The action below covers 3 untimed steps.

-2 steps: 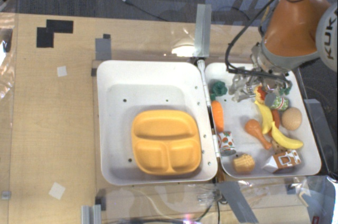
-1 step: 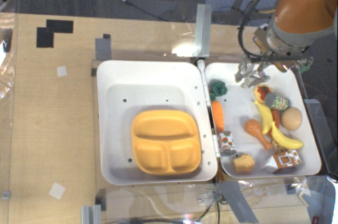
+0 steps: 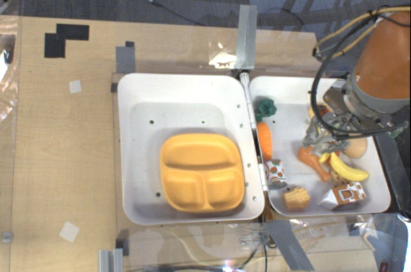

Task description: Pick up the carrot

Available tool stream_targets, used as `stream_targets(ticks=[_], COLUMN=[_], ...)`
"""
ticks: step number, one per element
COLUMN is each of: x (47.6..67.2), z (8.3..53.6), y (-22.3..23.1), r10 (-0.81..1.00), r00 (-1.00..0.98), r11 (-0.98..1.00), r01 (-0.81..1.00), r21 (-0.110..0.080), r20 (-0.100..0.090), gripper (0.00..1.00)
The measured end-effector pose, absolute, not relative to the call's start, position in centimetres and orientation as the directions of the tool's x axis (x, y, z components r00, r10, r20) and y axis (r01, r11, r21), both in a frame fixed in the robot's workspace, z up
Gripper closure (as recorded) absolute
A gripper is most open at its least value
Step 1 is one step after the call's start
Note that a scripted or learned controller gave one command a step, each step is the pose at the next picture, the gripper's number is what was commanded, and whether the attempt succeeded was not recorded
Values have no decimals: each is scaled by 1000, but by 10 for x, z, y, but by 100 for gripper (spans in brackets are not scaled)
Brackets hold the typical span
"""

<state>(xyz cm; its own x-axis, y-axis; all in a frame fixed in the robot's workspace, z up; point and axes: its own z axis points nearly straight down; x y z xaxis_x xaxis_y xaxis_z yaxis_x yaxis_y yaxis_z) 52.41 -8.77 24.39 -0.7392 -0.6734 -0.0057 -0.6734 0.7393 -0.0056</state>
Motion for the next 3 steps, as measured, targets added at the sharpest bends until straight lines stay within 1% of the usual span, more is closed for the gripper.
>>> stream_targets(ticks=[1,2,3], x=[510,504,488], z=[234,371,257], y=[-65,-190,-184], r10=[-974,-953,-936], r00=[-226,-303,-351], r11=[226,302,351], r01=[-974,-953,-936], r21=[-9,-21,2], r20=[-3,4,-4], gripper=[100,100,100])
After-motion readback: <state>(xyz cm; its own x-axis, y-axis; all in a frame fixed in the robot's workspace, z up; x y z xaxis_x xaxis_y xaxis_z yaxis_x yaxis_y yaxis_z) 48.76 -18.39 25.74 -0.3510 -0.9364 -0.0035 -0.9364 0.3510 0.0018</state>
